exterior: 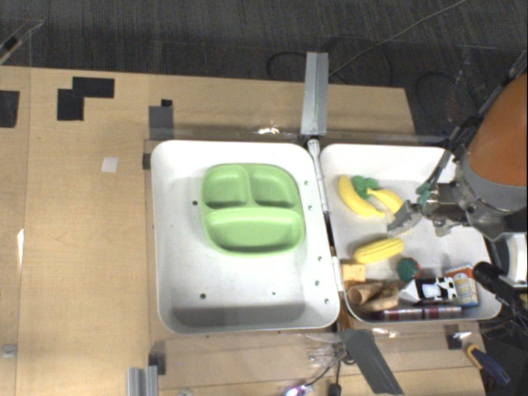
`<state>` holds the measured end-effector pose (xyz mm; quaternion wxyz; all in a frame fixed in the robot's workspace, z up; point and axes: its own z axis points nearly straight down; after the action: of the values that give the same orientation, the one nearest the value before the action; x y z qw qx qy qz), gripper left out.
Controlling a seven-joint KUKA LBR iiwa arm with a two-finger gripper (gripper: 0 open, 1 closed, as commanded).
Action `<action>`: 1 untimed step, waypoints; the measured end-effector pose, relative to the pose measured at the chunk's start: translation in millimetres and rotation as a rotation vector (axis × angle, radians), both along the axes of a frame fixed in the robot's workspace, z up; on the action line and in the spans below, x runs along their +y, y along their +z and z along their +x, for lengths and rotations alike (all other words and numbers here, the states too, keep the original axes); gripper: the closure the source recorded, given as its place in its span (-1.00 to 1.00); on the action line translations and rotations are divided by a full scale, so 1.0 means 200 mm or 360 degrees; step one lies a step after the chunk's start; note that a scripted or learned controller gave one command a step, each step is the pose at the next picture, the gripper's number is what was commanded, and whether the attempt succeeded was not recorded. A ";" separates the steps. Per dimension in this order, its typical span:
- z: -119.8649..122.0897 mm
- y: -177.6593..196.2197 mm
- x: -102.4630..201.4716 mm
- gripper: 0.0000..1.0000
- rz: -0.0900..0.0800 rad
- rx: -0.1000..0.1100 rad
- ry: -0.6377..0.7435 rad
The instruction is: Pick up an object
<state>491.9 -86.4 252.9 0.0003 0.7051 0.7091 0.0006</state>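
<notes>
The right bin (462,157) holds several toy foods. A yellow banana (363,198) lies at its upper left, and a yellow corn cob (379,249) lies below it. My gripper (411,209) hangs over the bin's middle, just right of the banana and above the corn. Its two fingers stand apart, open, with nothing between them. The grey arm with its orange band (499,139) comes in from the right.
Along the right bin's front edge lie a small green piece (407,266), a tan block (353,272), a brown item (373,291), a cow-patterned carton (445,288) and a dark stick (422,311). The left bin (177,246) holds a green divided plate (252,207). A metal post (315,93) stands behind the bins.
</notes>
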 end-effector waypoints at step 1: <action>0.17 -0.67 -0.01 -1.00 -0.0005 -0.0025 0.0357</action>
<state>525.7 -88.0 119.3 0.0069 0.6214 0.7834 0.0052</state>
